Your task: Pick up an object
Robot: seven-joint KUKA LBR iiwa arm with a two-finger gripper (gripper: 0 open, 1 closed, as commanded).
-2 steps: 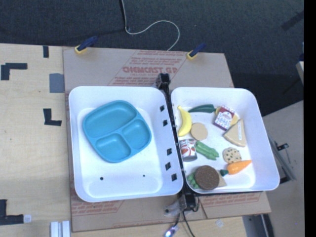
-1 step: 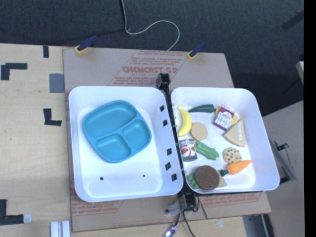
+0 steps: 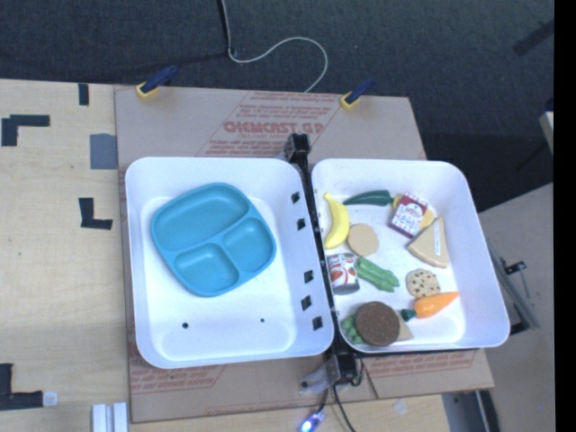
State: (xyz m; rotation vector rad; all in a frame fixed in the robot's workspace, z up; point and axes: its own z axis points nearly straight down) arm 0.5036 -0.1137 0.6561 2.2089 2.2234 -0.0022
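Camera view check. Operator: what is on the counter (image 3: pixel 54 241)?

Me: Two white bins side by side on a cardboard sheet (image 3: pixel 270 124). The left bin (image 3: pixel 144 331) carries a blue divided plate (image 3: pixel 214 238), set toward its far left part. The right bin (image 3: pixel 477 268) carries all the toy food.

Operator: Name the pieces and where they lie.

Me: A banana (image 3: pixel 336 220) lies along the right bin's left wall, with a round tan cracker (image 3: pixel 363 239) touching it on the right. A dark green pepper (image 3: pixel 367 198) lies just beyond them. A small red and white carton (image 3: pixel 409 214) sits near the far right, and a pale wedge (image 3: pixel 432 243) rests just beside it. Below the banana stands a small can (image 3: pixel 343 273), with a green pod (image 3: pixel 377 274) next to it. A chocolate-chip cookie (image 3: pixel 421 283) and a carrot (image 3: pixel 436 304) lie near the right wall. A round brown patty (image 3: pixel 377 324) sits at the near edge, on something green.

Operator: And your end effector?

Me: I cannot tell how wide it stands. Every piece rests on the bin floor.

Operator: Anything else around?

Me: Two clamps, one (image 3: pixel 157 81) at the sheet's far left corner and one (image 3: pixel 357 90) at its far right, and a thin cable (image 3: pixel 270 52) looping beyond them.
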